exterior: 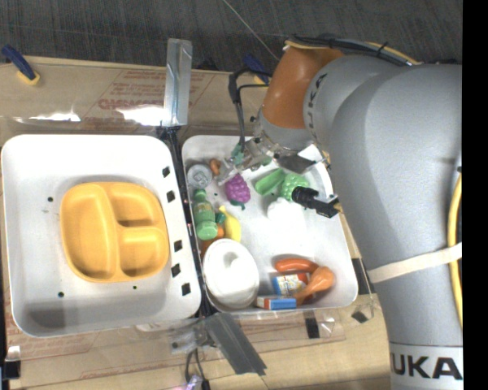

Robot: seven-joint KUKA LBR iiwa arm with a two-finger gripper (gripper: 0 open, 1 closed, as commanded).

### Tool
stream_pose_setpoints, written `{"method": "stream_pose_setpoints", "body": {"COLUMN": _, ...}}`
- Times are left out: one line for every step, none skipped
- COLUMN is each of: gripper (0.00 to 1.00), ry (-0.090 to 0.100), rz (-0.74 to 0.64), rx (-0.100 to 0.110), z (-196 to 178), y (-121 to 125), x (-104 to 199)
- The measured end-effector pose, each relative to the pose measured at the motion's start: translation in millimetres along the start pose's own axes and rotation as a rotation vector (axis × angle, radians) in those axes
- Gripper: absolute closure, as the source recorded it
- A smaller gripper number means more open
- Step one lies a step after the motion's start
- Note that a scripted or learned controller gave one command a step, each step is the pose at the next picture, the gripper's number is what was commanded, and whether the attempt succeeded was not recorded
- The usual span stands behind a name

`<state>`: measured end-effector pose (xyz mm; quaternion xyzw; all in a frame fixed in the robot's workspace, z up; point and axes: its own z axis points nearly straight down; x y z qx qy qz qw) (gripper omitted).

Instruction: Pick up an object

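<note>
My gripper (244,158) reaches down into the far left part of the right bin (335,232), below the arm's orange band. A purple bunch of grapes (237,189) lies just in front of it. Two green toy vegetables (270,181) (291,188) lie right of the grapes, by a black part of the wrist. A small silver can (198,175) and a green bottle (204,215) lie along the bin's left wall. A white roll (230,273), an orange carrot (295,264) and a small tin (286,283) sit near the front.
The left bin (24,218) holds a yellow divided tray (114,230). The grey arm covers the right side of the right bin. A yellow piece (233,231) lies beside the bottle. A blue and red item (275,303) rests at the front wall.
</note>
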<state>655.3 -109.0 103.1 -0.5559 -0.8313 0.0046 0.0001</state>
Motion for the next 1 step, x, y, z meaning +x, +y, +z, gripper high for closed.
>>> {"method": "stream_pose_setpoints", "body": {"gripper": 1.0, "ry": 0.001, "rz": 0.072, "rx": -0.015, "z": -114.3, "y": 6.1, "x": 7.5}}
